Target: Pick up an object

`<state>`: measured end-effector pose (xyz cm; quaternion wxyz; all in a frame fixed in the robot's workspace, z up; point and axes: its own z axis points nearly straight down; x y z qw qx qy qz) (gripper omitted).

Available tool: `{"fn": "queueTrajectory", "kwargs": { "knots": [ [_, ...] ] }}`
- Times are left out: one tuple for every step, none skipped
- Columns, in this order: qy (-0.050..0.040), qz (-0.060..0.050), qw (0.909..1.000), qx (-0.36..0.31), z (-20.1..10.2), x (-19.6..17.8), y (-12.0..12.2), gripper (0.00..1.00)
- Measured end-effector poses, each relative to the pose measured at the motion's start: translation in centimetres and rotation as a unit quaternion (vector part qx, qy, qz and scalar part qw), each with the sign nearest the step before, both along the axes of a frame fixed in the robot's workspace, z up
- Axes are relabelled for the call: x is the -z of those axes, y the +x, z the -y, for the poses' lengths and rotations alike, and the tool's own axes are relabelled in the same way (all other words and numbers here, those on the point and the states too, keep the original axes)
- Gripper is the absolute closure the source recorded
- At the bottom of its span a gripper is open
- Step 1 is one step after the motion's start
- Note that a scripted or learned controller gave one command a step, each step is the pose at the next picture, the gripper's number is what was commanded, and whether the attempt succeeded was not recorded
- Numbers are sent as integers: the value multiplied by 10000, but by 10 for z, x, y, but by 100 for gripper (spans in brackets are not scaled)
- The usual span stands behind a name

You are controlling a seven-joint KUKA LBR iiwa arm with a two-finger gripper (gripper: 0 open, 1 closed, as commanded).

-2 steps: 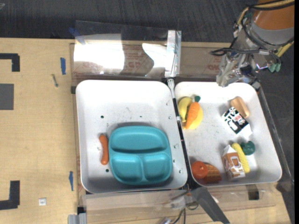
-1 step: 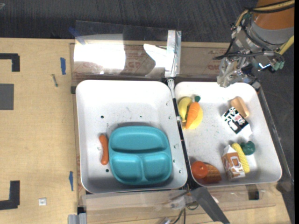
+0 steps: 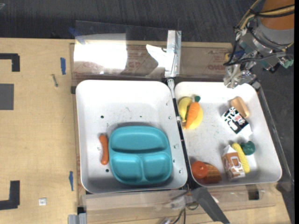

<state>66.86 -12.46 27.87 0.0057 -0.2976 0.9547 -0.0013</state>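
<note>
Pincer [image 3: 237, 77] above right bin [image 3: 267, 125] far corner, grip state unclear; bread [image 3: 239, 107] nearest.

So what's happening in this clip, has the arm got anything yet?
Not yet, as far as the view shows. The grey arm's gripper hovers over the far right corner of the right white bin, with nothing visible between its fingers. That bin holds toy food: a yellow banana beside an orange carrot, a black-and-white carton, a yellow corn cob and a red tomato. In the left white bin, a teal divided plastic tray lies next to an orange sausage.
</note>
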Motion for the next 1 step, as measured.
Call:
{"fn": "queueTrajectory", "kwargs": {
  "knots": [
    [-6, 10, 9996, -273, 14, -25, 0, 100]
  ]
}}
